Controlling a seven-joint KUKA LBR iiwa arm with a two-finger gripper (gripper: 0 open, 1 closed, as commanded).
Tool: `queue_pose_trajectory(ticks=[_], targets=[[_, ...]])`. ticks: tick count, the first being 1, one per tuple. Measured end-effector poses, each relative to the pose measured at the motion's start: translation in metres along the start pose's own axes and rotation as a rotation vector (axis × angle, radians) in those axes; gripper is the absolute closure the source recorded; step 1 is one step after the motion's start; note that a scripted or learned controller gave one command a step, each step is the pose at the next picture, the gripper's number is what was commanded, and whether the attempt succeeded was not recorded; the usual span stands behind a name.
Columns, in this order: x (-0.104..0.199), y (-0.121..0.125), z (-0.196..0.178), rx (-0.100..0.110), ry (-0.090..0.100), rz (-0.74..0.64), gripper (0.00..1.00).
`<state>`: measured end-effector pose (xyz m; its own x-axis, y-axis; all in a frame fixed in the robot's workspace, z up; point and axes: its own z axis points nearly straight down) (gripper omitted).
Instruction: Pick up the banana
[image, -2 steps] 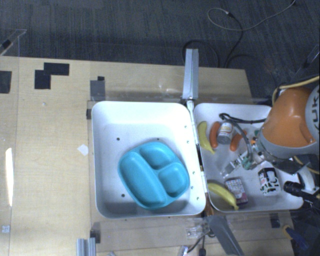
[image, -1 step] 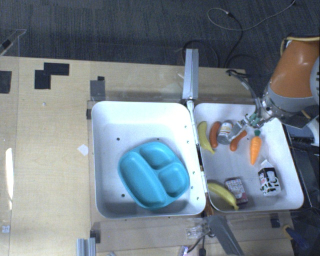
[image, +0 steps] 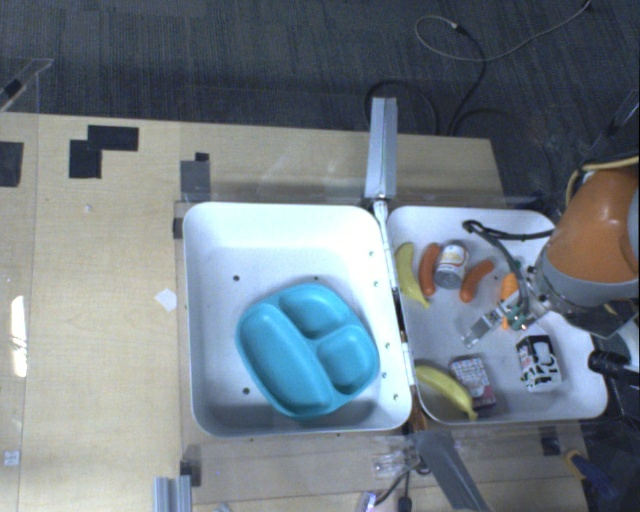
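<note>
Nearest the lens, the ripe banana (image: 445, 388) lies at the right bin's (image: 578, 398) near-left corner, below and left of the gripper (image: 487, 327), touching a small dark packet (image: 472, 377) just beside it. Two thin fingers show at the gripper's tip, slightly apart with nothing between them; they are small and blurred, so the gap is hard to judge. Its arm (image: 598, 240) is cut off by the frame's right edge, its orange band bulking over the bin's far-right part and hiding what lies under it. It slants down leftward. Up-left of the gripper sit a greenish banana (image: 405, 275), a carrot-like piece (image: 429, 270), a small can (image: 451, 264) and an orange sausage shape (image: 476, 279). A black-and-white carton (image: 538, 362) stands right of the gripper. Far left, the other bin (image: 215, 300) carries a blue divided plate (image: 306, 348).
</note>
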<state>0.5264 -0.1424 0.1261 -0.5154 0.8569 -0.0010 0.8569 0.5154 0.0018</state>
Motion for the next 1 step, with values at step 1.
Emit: queue_pose_trajectory(ticks=[1], targets=[[-0.0445,0.0215,-0.0563,-0.002,-0.003,-0.027,0.0]])
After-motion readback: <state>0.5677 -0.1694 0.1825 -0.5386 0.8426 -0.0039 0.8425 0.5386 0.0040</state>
